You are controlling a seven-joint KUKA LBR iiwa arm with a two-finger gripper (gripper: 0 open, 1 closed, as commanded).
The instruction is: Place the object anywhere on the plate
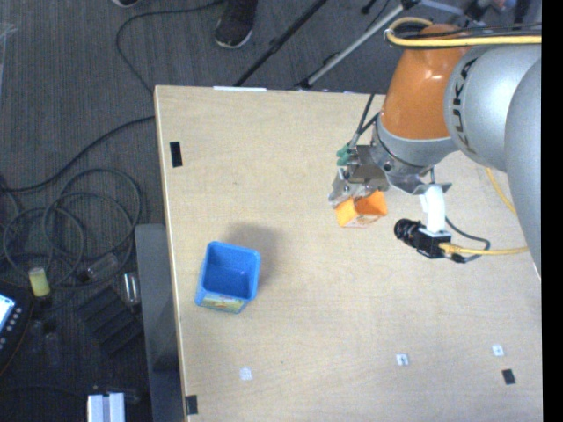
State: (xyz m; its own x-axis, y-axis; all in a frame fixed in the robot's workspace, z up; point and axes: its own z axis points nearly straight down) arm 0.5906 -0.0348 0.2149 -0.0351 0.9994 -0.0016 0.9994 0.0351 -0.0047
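Camera view: jaws (362,192) sit over orange block (362,208) on desk (308,323); whether they grip it, cannot tell. Block looks small, light, rigid; take it across opposite flat sides.

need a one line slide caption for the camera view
Gripper over an orange object on the wooden bench, with a blue container to the left.

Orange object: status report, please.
Gripper low over the bench, fingers hidden. Orange object right beneath it, grasp unconfirmed. Blue container apart, to camera-left.
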